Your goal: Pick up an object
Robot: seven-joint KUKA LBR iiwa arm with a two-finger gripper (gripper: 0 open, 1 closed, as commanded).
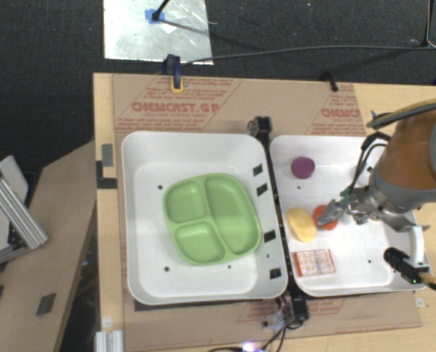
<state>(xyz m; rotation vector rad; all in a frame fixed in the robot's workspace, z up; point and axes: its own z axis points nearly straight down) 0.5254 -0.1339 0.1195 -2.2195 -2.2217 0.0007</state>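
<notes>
Touching fingers (pixel 329 215): red object (pixel 326 219).

Two shallow white plastic bins sit side by side on the cardboard-covered bench (pixel 203 97). The left bin (pixel 141 196) holds a green three-compartment plastic tray (pixel 212 218) near its middle. The right bin (pixel 364 277) holds four things: a purple round ball (pixel 303 167) toward the far side, a yellow oval lump (pixel 302 224) at the left near the divider, a small red round piece (pixel 326 219) touching its right side, and a flat red-and-white card packet (pixel 314 262) nearer, just in front of the yellow lump. The hand (pixel 333 213) sits over the red piece, reaching in from the right.
</notes>
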